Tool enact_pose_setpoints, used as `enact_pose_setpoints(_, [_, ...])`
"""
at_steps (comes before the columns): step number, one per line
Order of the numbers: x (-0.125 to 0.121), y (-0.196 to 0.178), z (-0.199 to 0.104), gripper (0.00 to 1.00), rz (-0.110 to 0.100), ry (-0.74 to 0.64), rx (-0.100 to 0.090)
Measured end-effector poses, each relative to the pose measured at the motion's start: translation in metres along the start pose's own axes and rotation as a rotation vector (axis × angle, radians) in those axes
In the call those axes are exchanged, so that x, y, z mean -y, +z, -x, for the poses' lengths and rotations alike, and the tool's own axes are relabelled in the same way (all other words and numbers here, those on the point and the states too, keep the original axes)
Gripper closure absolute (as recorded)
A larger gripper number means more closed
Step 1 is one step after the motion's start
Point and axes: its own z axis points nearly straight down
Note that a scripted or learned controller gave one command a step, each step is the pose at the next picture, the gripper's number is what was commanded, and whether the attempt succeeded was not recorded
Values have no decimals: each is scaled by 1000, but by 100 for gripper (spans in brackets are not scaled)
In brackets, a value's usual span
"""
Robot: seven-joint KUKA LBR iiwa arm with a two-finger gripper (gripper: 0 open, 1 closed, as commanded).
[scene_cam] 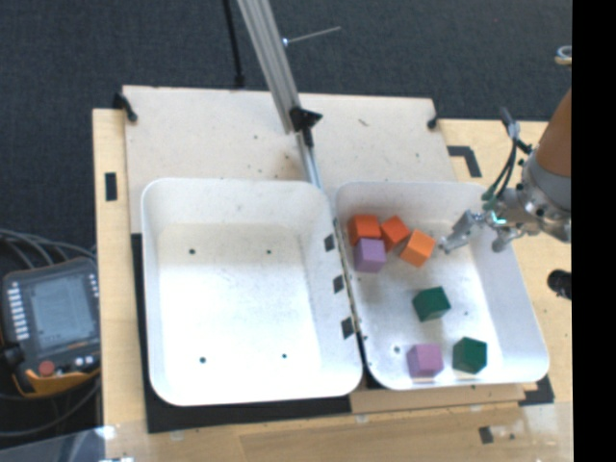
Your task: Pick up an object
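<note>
Dark carpet surrounds your desk (pixel 115 258); your hand (pixel 460 234) hangs over the right bin (pixel 510 287), orange block (pixel 418 247) just beside it, grip state unclear.

Bins (pixel 241 287): white plastic, smooth, slight sheen, speckled with dark scuffs. Blocks (pixel 417 247): matt, look like painted wood or foam, can't tell which. Tabletop (pixel 111 258): pale bare wood, matt. Board (pixel 212 133) behind bins: off-white, matt, marked. Mast (pixel 268 46): ribbed aluminium, satin. Tool (pixel 464 231): grey metal, dull. Floor (pixel 87 37): dark carpet, rough.
</note>
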Motion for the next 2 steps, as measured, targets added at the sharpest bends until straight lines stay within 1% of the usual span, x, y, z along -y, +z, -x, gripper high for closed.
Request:
enact_pose_setpoints(1, [-1, -2, 0, 0, 4, -1, 1])
enact_pose_setpoints(2, [-3, 51, 11, 0, -1, 3, 1])
